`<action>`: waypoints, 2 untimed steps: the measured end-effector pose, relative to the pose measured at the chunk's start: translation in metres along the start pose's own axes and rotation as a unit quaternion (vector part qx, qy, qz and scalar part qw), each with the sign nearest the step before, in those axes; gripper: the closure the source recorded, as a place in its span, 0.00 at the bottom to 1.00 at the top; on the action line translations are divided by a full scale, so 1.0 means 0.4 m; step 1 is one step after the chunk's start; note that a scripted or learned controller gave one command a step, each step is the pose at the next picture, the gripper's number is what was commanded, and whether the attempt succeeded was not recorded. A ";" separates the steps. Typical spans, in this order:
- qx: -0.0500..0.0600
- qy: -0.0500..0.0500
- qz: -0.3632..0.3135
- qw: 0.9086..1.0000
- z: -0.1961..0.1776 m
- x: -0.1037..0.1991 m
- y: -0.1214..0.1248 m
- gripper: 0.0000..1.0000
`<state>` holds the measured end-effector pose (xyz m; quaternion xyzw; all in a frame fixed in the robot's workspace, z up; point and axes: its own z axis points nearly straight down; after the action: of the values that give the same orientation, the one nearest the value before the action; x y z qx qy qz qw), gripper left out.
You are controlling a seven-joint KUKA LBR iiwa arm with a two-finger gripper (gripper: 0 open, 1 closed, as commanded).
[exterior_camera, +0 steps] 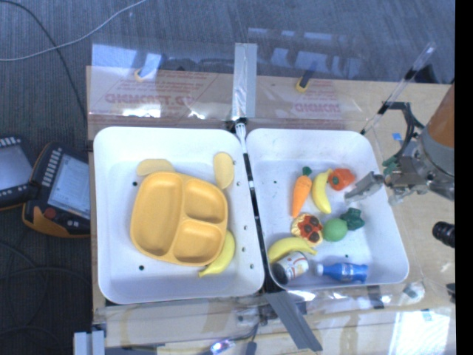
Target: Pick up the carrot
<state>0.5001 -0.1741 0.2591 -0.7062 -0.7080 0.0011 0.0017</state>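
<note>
We see the carrot (pixel 301 193) just left of the banana (pixel 321 191). We judge it light, rigid, smooth; grasp mid-body. The claw (pixel 367 186) aperture: cannot tell.

The carrot (pixel 300 191) is lying in the right bin (pixel 384 220), just beside a banana (pixel 321 191). The gripper (pixel 369 186) is hovering over that bin's right rim, apart from the carrot, holding nothing.
</note>
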 end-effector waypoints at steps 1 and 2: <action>-0.001 0.000 -0.109 0.994 0.077 0.108 0.144 0.00; -0.005 -0.002 -0.206 0.979 0.355 0.100 0.238 0.00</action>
<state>0.5945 -0.1338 0.1169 -0.5454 -0.8382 -0.0016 -0.0031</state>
